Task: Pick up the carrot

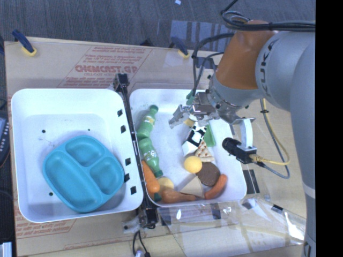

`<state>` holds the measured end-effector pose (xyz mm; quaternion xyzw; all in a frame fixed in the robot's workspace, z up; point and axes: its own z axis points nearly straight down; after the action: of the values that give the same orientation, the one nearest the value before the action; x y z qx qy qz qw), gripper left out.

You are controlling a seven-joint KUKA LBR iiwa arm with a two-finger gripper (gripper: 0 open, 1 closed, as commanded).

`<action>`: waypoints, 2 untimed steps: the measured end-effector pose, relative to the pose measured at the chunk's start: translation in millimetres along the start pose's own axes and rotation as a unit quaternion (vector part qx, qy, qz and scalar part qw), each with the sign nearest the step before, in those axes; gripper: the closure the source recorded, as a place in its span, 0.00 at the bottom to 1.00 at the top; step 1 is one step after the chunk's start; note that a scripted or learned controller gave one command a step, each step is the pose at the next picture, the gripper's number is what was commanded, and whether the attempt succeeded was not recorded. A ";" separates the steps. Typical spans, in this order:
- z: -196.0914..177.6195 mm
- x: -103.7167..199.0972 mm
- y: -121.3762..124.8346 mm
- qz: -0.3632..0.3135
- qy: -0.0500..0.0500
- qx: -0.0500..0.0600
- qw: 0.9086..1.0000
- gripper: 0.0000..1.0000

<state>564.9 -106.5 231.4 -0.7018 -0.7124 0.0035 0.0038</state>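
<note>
hovering over the right bin [140,98], the gripper [185,115], fingers spread, holds nothing; one carrot [150,179], one blue plate [83,173].

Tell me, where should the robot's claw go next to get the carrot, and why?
Probably toward the bin's near-left corner, then down. The gripper hangs above the upper middle of the right bin, over a black-and-white box, holding nothing. The carrot lies at the bin's left wall, just below the green bottle, with other toy food crowded close, so the approach must be careful.

Even bright overhead light, soft shadows, slightly grainy, white bins mildly glaring
</note>
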 end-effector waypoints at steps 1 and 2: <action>-4.9 -37.1 -47.4 -0.155 -0.001 0.000 0.988 0.00; 119.3 -35.3 -55.9 -0.126 0.003 0.005 0.992 0.00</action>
<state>508.3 -142.6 112.6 -0.6066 -0.7950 0.0050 0.0098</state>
